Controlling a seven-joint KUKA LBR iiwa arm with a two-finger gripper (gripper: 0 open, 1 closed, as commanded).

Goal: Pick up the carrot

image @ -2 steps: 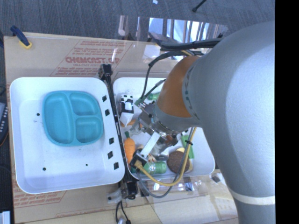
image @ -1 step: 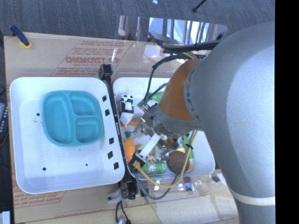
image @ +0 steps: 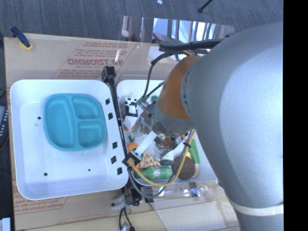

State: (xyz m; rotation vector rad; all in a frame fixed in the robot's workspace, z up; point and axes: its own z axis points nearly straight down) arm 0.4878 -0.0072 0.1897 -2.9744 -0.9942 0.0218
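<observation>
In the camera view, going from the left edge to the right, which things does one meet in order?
Yellow-and-blue clamp → left white bin → blue divided plate → black divider between the bins → carrot → grey arm.

Bright, even light; slight softness

The big grey arm [image: 240, 119] covers most of the right bin [image: 126, 88] and runs off the picture's bottom edge. The toys [image: 154, 165] under it are jumbled, so the carrot [image: 132, 147] is just a small orange bit. The jaws are hidden in the pile.
</observation>
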